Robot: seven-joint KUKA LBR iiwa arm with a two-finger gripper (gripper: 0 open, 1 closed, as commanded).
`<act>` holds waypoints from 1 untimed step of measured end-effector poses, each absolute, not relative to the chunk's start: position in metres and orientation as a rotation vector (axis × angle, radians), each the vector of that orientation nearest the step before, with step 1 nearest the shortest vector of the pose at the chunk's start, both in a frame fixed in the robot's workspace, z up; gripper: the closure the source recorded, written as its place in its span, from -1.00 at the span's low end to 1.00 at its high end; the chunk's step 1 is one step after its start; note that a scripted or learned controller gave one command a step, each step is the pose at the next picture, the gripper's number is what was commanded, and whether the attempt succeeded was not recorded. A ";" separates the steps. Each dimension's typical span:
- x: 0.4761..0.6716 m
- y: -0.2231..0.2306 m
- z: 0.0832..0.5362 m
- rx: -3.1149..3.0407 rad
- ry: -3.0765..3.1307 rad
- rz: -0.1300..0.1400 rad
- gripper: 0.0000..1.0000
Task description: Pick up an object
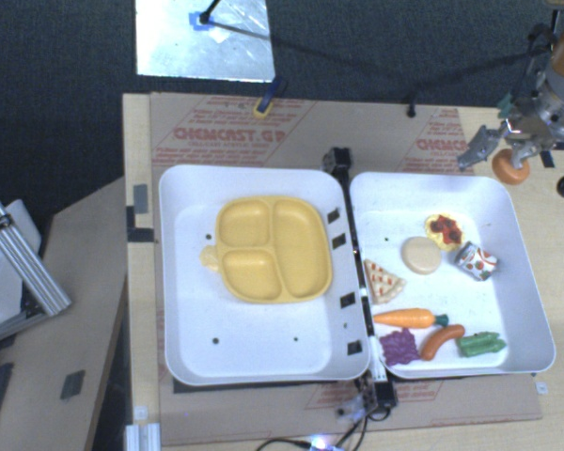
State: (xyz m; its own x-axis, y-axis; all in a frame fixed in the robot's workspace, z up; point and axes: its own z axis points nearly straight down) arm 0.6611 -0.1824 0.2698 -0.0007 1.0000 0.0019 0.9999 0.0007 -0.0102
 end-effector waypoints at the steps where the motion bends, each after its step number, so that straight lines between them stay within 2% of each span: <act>1: 0.663 -0.182 0.278 -2.219 -2.226 -0.002 -1.00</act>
